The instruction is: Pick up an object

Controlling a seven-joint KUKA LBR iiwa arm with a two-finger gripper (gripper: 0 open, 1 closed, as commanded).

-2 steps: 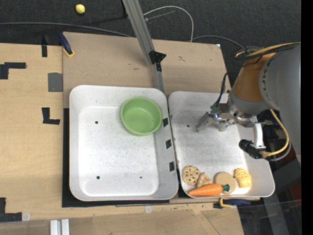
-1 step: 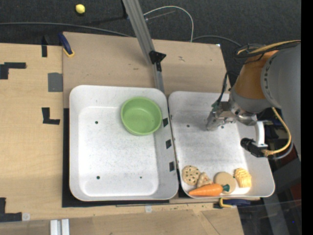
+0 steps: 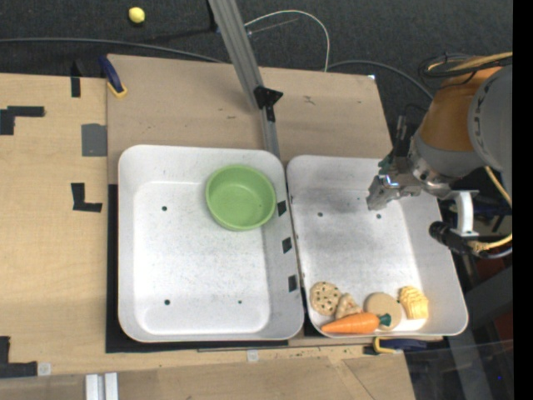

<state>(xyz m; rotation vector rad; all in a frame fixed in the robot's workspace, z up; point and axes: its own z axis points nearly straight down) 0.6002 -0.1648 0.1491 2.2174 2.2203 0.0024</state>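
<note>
Nothing is seen between the fingers of the tool (image 3: 382,195), so the pick is judged as not yet made; reaching a chosen object, closing on it and lifting it are all left to be done. The tool is seen over the upper part of the right bin (image 3: 433,261), above bare floor, and whether it is open or closed cannot be told, since it is small and dark in the view. The candidate objects are gathered well below the tool, along the bin's near wall: a carrot (image 3: 356,323) is laid flat, orange with a green tip at its right end, long and tapered; just beside it, on the tool's side, a speckled cookie (image 3: 324,296) is found, with a smaller biscuit-like piece (image 3: 346,307) touching or nearly touching it; a tan round piece (image 3: 382,305) and a yellow ridged piece (image 3: 413,302) are set to the right of these. The items are crowded together, so a clean grip on one alone is judged to be awkward. Far to the tool's left, in the left bin (image 3: 141,248), a green bowl (image 3: 241,197) is seen upright, round and shallow, standing apart from everything else.
</note>
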